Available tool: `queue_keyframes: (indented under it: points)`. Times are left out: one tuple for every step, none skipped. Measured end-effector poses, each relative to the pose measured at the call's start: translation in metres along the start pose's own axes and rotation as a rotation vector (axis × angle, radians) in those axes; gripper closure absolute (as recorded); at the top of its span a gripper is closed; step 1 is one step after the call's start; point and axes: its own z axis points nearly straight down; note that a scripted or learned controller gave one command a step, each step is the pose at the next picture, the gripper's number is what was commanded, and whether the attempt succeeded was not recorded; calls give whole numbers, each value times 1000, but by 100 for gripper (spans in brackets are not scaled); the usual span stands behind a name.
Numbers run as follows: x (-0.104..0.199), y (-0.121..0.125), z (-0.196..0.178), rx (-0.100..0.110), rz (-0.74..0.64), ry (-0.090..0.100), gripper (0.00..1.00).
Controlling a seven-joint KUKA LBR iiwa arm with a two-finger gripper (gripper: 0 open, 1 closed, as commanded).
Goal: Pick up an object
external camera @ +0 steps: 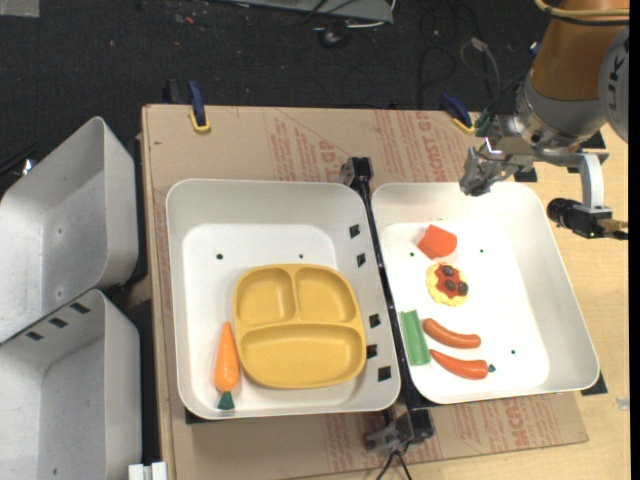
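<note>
Camera view: gripper (480,180) hangs over right bin (565,298) rim at about 12 o'clock, nothing between fingers, open or closed cannot tell. Below it at 6 o'clock: red block (437,241), then yellow pastry (449,283), two sausages (452,335), green stick (413,337). Left bin (190,268) holds yellow tray (298,326), carrot (227,363) at its 9 o'clock.

Two spare bins (60,268) beside bench (270,138)

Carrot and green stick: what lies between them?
The yellow tray in the left bin lies between carrot and green stick, in the camera view.
</note>
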Motion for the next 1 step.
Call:
queue_keyframes:
  points:
    - [51, 5, 16, 2, 0, 0, 100]
